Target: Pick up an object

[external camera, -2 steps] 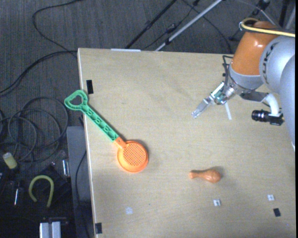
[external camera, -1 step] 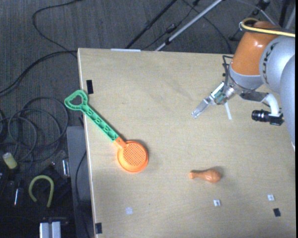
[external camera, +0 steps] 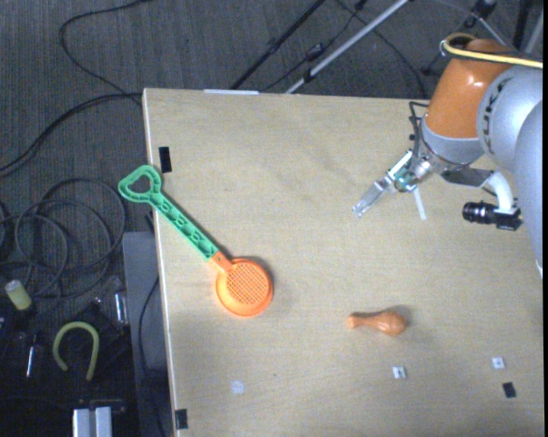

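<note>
A toy strainer with an orange mesh head (external camera: 244,287) and a green handle (external camera: 172,215) lies at the left of the tan bench top (external camera: 283,144), its handle loop hanging past the left edge. A small orange drumstick-shaped piece (external camera: 380,321) lies lower, right of centre. My gripper (external camera: 390,211) hangs at the right, above and slightly right of the drumstick piece and well apart from it. Its two thin fingers (external camera: 366,202) are spread wide, open, with nothing between them.
The grey arm with its orange band (external camera: 465,89) comes in from the upper right. Small black and white markers (external camera: 398,371) dot the board's lower right. Cables and a green hook (external camera: 76,344) lie on the floor to the left.
</note>
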`<move>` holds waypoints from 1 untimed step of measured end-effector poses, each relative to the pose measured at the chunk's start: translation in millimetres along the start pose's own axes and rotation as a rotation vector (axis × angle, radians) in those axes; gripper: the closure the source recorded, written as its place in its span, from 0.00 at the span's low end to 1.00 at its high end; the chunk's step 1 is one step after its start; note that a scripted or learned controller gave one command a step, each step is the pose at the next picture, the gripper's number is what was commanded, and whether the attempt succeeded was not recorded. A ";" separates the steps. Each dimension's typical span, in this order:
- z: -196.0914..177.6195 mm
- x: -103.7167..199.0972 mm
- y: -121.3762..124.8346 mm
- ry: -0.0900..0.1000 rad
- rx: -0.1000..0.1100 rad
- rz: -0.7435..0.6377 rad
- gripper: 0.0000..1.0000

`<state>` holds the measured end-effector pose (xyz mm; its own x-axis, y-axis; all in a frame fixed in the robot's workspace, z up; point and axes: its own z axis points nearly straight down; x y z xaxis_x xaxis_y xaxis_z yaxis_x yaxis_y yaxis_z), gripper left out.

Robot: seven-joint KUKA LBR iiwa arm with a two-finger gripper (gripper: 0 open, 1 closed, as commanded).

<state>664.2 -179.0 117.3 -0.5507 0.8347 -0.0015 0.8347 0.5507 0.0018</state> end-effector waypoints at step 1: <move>-36.2 -11.7 -2.2 0.000 0.001 0.135 0.00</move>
<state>668.7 -190.0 153.6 -0.4338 0.9010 -0.0014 0.9010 0.4338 0.0009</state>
